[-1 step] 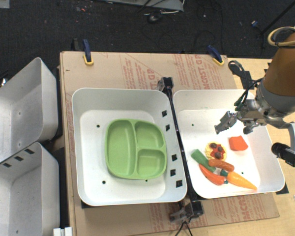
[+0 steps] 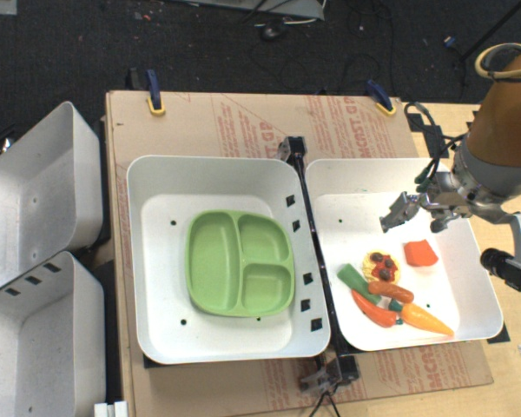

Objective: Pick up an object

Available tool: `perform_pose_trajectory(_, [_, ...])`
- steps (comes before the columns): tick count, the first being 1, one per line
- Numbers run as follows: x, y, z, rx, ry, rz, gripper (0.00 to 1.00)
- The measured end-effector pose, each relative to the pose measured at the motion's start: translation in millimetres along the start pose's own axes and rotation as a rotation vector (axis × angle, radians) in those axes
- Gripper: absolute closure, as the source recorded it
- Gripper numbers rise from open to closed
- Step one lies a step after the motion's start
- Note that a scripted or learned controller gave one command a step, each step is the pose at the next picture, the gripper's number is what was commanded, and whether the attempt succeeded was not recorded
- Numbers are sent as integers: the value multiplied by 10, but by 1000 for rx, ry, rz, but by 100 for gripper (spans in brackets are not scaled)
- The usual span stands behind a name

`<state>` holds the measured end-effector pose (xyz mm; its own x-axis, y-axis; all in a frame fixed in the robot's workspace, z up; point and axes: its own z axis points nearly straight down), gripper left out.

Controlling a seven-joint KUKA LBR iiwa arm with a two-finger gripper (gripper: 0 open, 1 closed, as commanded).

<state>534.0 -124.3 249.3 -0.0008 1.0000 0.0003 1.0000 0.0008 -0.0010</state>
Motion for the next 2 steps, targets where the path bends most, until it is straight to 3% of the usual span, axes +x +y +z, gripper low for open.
perform_pose_trajectory(2, [59,26,902,3,1,1,0])
